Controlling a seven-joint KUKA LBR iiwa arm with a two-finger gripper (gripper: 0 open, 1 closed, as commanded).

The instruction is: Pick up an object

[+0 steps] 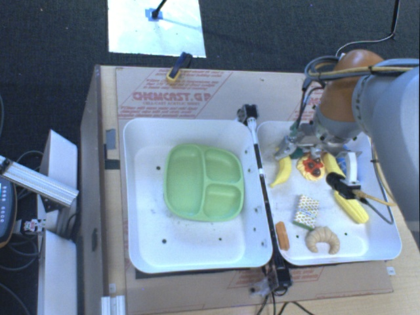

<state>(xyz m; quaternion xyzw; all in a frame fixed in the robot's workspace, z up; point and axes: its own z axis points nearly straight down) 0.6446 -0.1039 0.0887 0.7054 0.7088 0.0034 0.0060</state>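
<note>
— Where is the tool [293, 148] right now?

— Low over the back left part of the right bin [375, 245], at the end of the grey arm that comes in from the right.

— Has it got hold of anything?

— I cannot tell how far open it is; the wrist hides that from this slant. Nothing can be seen gripped in it.

— What lies closest to it?

— The banana [283, 170]. It lies on the bin floor just in front of the tool and slightly left, close to the wall shared with the left bin [147, 245]. Its upper end runs right up under the tool; whether they touch, I cannot say.

— And beside that?

— An orange and yellow toy [310, 167], just right of the banana and also at the tool's foot. Further right lies a corn cob [356, 210], set at a slant.

— The front of the bin?

— A checkered block [306, 210], a croissant [323, 239] and a small orange piece [282, 235], all well apart from the tool.

— The other bin?

— It holds a green divided plate [203, 182]. Both bins sit on the worktop [190, 90].
</note>
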